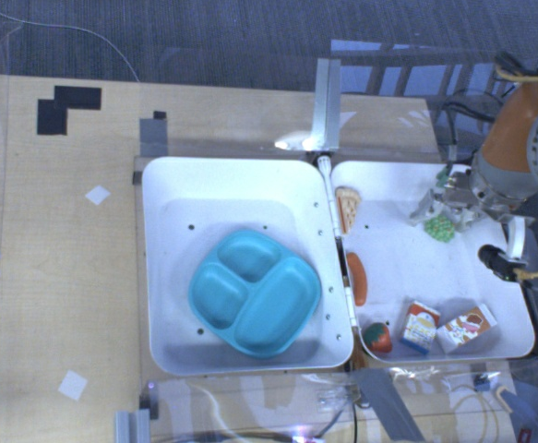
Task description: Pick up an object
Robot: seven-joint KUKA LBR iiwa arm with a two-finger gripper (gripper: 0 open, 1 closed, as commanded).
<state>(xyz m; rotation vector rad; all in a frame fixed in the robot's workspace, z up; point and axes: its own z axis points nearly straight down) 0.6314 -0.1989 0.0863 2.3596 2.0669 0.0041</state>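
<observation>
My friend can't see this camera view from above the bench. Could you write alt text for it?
A grey robot arm's pincer hovers over a green object in the right bin, which also holds toy foods and two small cartons. The left bin holds a blue divided plate.

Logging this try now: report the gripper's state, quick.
Gripper: low in the right bin, right over the small green object; whether it is open, closed or gripping cannot be told from the camera view.
</observation>
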